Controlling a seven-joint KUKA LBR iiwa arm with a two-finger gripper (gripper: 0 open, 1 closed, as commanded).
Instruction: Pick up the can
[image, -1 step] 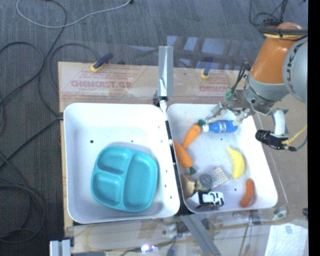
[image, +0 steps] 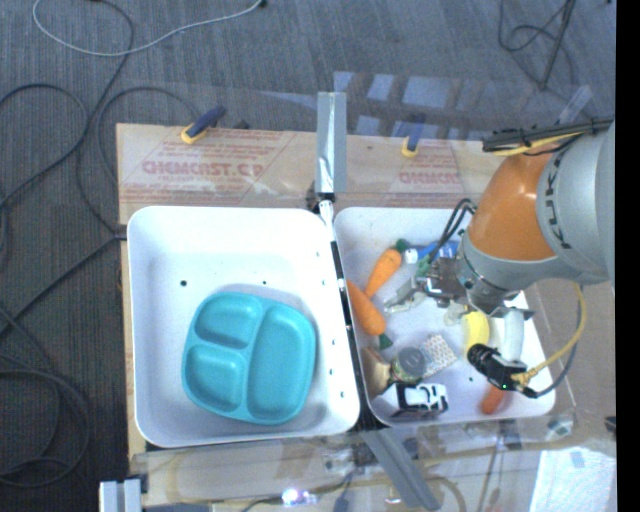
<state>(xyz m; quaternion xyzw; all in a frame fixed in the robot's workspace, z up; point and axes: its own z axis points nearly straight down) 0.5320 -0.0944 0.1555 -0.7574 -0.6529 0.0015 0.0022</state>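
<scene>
Robotics lab, arm (image: 545, 215) over white bins (image: 150, 250), loose cables (image: 60, 100) on carpet

Grey arm (image: 590, 200) reaching in from the right edge, orange band (image: 515, 210) above the wrist, wrist bent downward and leftward, tool (image: 440, 285) low at the arm's end, a yellow cable looping off the wrist's right side

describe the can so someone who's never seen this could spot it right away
Look in the right-hand white bin, near its front wall. The small grey round-topped metal can sits just above the black-and-white toy car. It is the only grey disc there.
</scene>
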